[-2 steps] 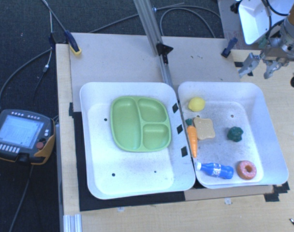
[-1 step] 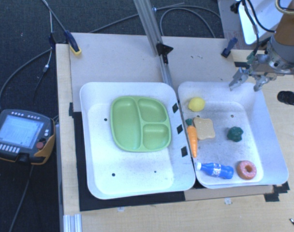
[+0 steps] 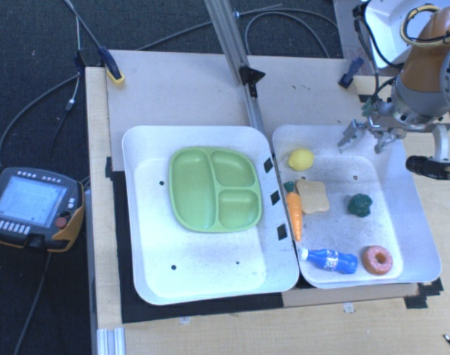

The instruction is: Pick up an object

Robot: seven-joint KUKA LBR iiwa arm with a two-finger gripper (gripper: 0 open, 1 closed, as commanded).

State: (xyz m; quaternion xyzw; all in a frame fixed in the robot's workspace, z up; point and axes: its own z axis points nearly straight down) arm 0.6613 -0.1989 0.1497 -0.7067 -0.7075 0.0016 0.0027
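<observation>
Camera view: fixed above, looking down at a slant on the tabletop (image 3: 180,87) and both bins.
End effector (image 3: 365,135): upper right of the frame, over the far edge of the right bin (image 3: 410,220); its two fingers are spread apart with nothing between them.
Arm (image 3: 425,65): grey with an orange band, coming in from the right edge of the frame above the end effector.
Lemon (image 3: 301,160): yellow, in the upper left part of the right bin, left of and below the end effector, apart from it.
Sponge (image 3: 313,197): tan square just below the lemon.
Carrot (image 3: 294,214): orange, lying lengthwise along the right bin's left wall, touching or just beside the sponge.
Broccoli (image 3: 360,205): dark green lump in the middle right of the right bin, well below the end effector.
Bottle (image 3: 330,260): blue and white, lying on its side near the bin's lower edge.
Donut (image 3: 377,259): pink ring just right of the bottle.
Left bin (image 3: 147,272): centre of the frame, beside the right bin.
Plate (image 3: 215,189): green, three compartments, lying flat in the left bin.
Pole (image 3: 229,32): grey metal, running from the top of the frame down to between the bins.
Pendant (image 3: 32,209): handheld screen unit on the dark floor at the left edge.
</observation>
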